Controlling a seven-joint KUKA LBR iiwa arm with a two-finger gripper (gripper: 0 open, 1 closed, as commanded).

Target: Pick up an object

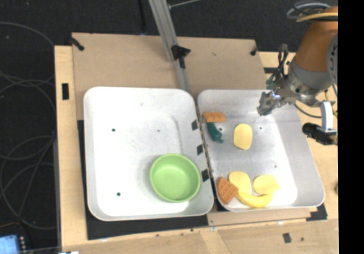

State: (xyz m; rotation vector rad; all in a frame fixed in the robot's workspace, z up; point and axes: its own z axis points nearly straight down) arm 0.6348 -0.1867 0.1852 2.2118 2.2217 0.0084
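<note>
No object is picked yet; candidates are all lying in the right bin [296,150]. Nearest to the gripper is the pale yellow rounded piece [243,136], sitting mid-bin, apart from everything else, so probably the easiest grab. Left of it, against the dividing wall, an orange waffle-like piece [214,117] is lying just above a small teal toy [215,132], the two nearly touching. At the bin's front edge a cluster is crowding together: another waffle piece [227,190], two yellow lumps [239,179] [265,184] and a banana [254,199], touching or overlapping, harder to separate. The left bin [114,133] is holding a green bowl [175,177] near its front right corner.

Step in hand looks like approach, with no grasp started. The gripper [266,103] is hanging over the back right part of the right bin, near its rim, nothing between the fingers; whether they are spread or closed I cannot tell, too small and blurred. The next move is likely calling for shifting left and forward over the pale yellow piece, then descending straight with the fingers straddling it.

The arm [313,59] is reaching in from the right over the worktop [142,59], orange band above the wrist, wrist tilting down and left toward the bin.
</note>
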